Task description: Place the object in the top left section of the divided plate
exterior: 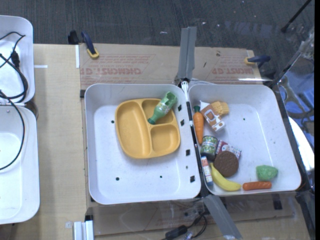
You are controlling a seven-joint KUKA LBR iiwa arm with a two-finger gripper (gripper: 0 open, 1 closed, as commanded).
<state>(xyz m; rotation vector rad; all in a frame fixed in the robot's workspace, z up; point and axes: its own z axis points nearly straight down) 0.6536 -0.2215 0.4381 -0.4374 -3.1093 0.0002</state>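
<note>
Green bottle (163,107) lay tilted across divided plate (147,128) upper sections, neck over divider; placement questionable. Tool state: cannot tell.

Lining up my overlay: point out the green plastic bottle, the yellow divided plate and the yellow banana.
green plastic bottle (163,107): camera view, middle of its body.
yellow divided plate (131,132): camera view, floor of its large left section.
yellow banana (223,181): camera view, middle of its curve.

Arm (301,84): one, at the view's far right edge; seen as a blurred, half-transparent grey-blue form; runs from the upper right corner downward; pale streak along its lower stretch; joints and wrist too smeared to tell.
</note>
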